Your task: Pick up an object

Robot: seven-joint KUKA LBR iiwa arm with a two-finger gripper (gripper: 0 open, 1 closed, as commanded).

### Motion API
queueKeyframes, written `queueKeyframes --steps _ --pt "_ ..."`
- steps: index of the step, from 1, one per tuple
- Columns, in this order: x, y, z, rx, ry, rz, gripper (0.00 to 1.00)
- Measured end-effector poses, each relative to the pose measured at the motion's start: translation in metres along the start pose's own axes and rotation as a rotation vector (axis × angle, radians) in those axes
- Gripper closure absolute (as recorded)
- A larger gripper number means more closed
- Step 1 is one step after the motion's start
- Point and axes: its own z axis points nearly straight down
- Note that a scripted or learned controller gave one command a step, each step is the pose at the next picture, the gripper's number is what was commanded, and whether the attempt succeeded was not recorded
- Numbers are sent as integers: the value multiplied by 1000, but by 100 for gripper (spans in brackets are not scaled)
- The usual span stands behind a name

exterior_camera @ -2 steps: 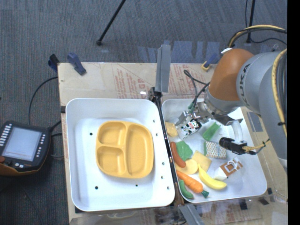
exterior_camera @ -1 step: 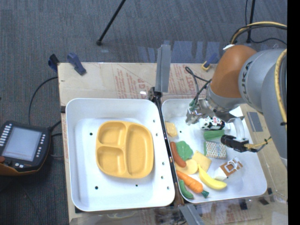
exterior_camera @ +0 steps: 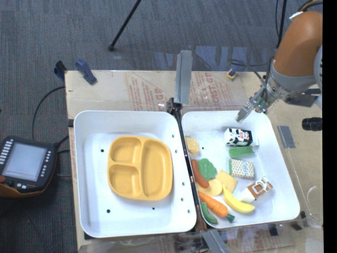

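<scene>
The gripper [exterior_camera: 247, 111] hangs at the upper right of the frame, over the far rim of the right bin [exterior_camera: 281, 186], its tip pointing down and to the left. Whether the jaws are apart or together I cannot tell; the tip is small and blurred, and nothing shows between them.

The things to pick lie in the right bin: a cow-print carton [exterior_camera: 238, 136] nearest the tip, a green pod [exterior_camera: 241, 152] just below it, a checked packet [exterior_camera: 242, 168], then a banana [exterior_camera: 237, 202], a carrot [exterior_camera: 213, 204], a sausage [exterior_camera: 199, 174] and a green leaf [exterior_camera: 207, 168] crowded toward the lower left of that bin. The left bin [exterior_camera: 89, 194] holds a yellow tray [exterior_camera: 140, 167].

Risks, as I judge them: the tip sits close to the bin's rim, so a straight descent could strike the wall rather than reach an item. The carton and pod nearly touch, so the jaws might catch both or push one aside. In the crowded cluster, a grasp could slip off rounded pieces.

The arm's upper part is cut off at the right edge.
</scene>
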Motion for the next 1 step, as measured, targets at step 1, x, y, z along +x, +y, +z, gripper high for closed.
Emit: queueKeyframes --steps 1 --pt "1 -1 3 4 5 1 0"
